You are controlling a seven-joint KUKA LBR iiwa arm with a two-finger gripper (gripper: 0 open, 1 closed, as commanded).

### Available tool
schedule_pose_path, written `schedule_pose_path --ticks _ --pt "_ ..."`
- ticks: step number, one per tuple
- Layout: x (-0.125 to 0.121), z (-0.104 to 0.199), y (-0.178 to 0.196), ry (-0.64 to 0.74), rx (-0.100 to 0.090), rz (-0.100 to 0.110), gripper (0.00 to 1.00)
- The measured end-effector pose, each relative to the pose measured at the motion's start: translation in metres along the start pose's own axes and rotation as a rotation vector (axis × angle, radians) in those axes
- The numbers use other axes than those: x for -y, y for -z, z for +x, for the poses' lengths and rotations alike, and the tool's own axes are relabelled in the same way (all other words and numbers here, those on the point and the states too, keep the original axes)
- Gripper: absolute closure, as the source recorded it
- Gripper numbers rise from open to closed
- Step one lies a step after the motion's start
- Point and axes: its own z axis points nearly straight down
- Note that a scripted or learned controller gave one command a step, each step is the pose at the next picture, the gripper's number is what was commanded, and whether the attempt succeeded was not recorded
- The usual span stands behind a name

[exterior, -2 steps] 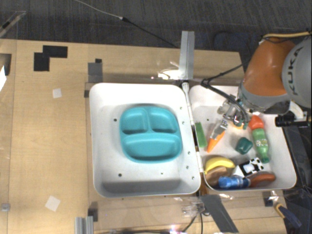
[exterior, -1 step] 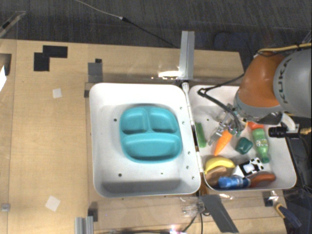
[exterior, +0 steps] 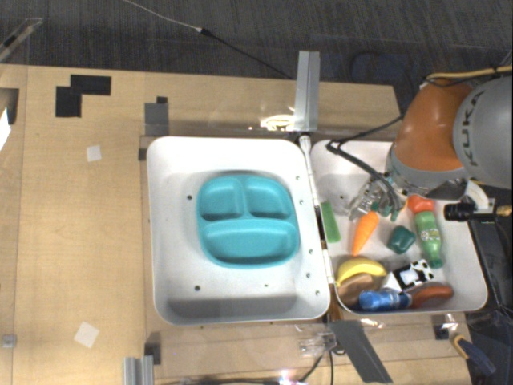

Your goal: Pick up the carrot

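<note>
The carrot (exterior: 365, 232) lay tilted in the right bin (exterior: 481, 295), its top just under the tool (exterior: 375, 201) — whether they touched was unclear. A green block (exterior: 401, 237) sat right of it, a banana (exterior: 358, 272) below.

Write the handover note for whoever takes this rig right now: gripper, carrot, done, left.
Gripper: down in the right bin, right at the upper end of the carrot; whether the jaws are open or shut cannot be told from this view.
Carrot: lying in the right bin, tip pointing down-left, beside the green block and above the banana. It still rests on the bin floor.
Left bin: holds the teal divided plate.
Done: arm brought to the carrot.
Left: confirm the grasp, then lift the carrot out.
</note>
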Motion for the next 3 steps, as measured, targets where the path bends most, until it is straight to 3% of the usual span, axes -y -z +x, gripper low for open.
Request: schedule_pose_path --ticks 1,2,3 --pt "0.000 0.000 0.000 0.001 -0.001 0.000 0.00" --pt "0.009 0.032 -0.012 -0.119 -0.004 0.002 0.00" --pt "0.007 0.030 0.001 -0.113 0.002 -0.003 1.00"
